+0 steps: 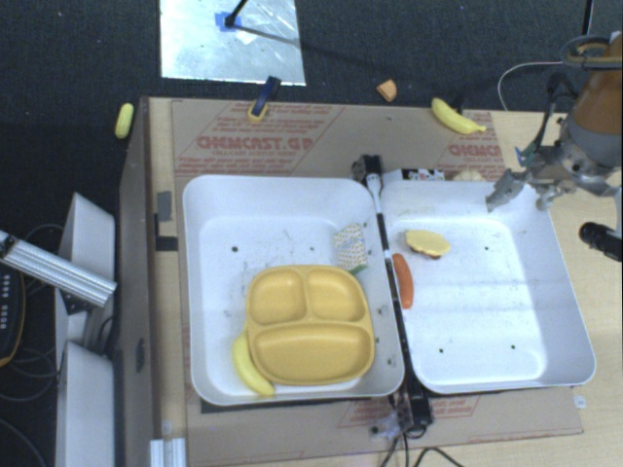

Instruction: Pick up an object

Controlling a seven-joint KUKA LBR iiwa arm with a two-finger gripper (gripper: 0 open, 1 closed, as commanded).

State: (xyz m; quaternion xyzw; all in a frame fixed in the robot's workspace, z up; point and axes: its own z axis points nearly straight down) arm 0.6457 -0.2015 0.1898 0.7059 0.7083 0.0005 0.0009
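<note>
My gripper (520, 195) hangs over the far right corner of the right bin (506, 358), open, with nothing between its fingers. In that bin lie an orange carrot (403, 279) against the left wall and a flat yellow piece (427, 243) a little behind it, both well to the gripper's left. The left bin (219, 212) holds a yellow divided plate (311, 324), a yellow banana (251, 366) at the plate's front left, and a small crumpled pale item (350, 247) near the dividing wall.
On the cardboard behind the bins lie a second banana (456, 117) and a blue-and-yellow clip (263, 97). An orange bit (387, 89) and a yellow piece (124, 120) lie on the dark floor. A metal rail (58, 266) juts in at left.
</note>
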